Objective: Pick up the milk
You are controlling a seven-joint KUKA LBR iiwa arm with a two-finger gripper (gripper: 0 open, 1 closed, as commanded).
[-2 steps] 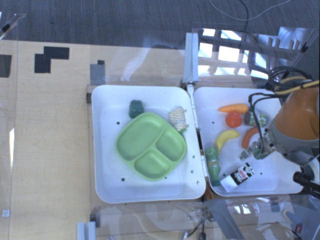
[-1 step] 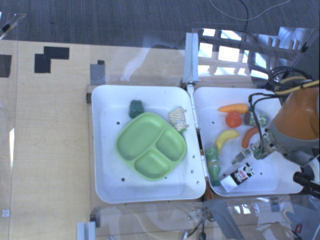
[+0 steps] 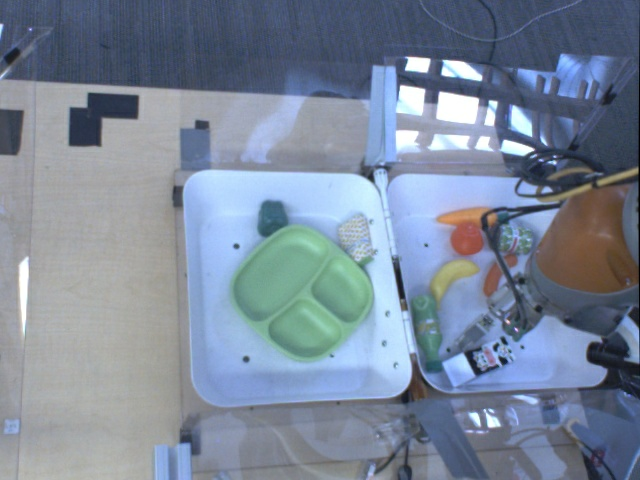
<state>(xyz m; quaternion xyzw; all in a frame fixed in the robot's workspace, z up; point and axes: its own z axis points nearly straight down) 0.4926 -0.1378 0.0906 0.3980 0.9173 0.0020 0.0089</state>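
The milk (image 3: 478, 360), a small white carton with dark print on its face, lay flat in the lower part of the right bin (image 3: 560, 373), close to that bin's near wall. Its long axis ran at a slant, from lower left to upper right of the frame, with the printed end toward the upper right. The hand (image 3: 497, 320) hung directly over the carton's upper-right end, just beside or touching it; whether it was open or closed could not be told, and nothing showed the carton gripped. The arm (image 3: 590, 253), with its orange band, filled the right side of the frame above that bin.

A green bottle (image 3: 427, 330) lay just left of the milk, against the bin's left wall, its length running up and down the frame. Above it sat a yellow banana (image 3: 452, 276), a red tomato (image 3: 466, 238) and an orange carrot (image 3: 462, 216) near the bin's upper part.

In the left bin (image 3: 205, 298) a green divided plate (image 3: 303, 291) lay in the middle, with a dark green block (image 3: 272, 217) at its upper left and a speckled pale object (image 3: 356, 236) at its upper right. Both bins stood on the pale wooden bench (image 3: 100, 288).
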